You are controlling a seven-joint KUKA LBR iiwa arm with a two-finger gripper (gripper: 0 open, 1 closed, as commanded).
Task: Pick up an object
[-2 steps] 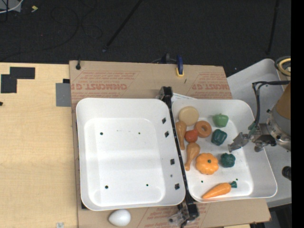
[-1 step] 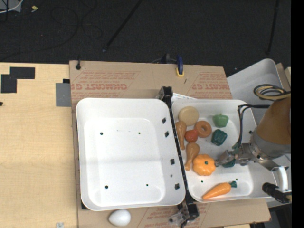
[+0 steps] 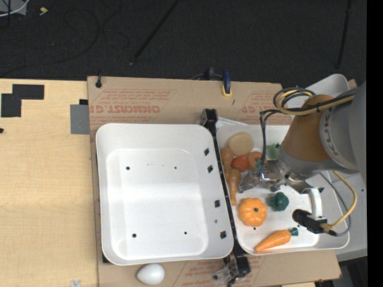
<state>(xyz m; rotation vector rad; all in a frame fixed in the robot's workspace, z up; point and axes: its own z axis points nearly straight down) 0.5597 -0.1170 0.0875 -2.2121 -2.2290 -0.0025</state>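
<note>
The tool [image 3: 263, 177] hangs low in the right bin [image 3: 335, 241] beside the red-orange fruit [image 3: 242, 162]; I cannot tell its state. That bin holds one pumpkin [image 3: 252, 211], one carrot [image 3: 274, 240], one dark green piece [image 3: 278, 201] and one pale round piece [image 3: 241, 143]. One white egg [image 3: 150, 274] lies on the bench [image 3: 42, 190].

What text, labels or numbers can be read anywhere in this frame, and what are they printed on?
Red print on the brown cardboard sheet under the two bins, upside down to the camera: too blurred to read for certain.
More red print on the cardboard's front edge: cut off, unreadable.
No other text is legible.
</note>
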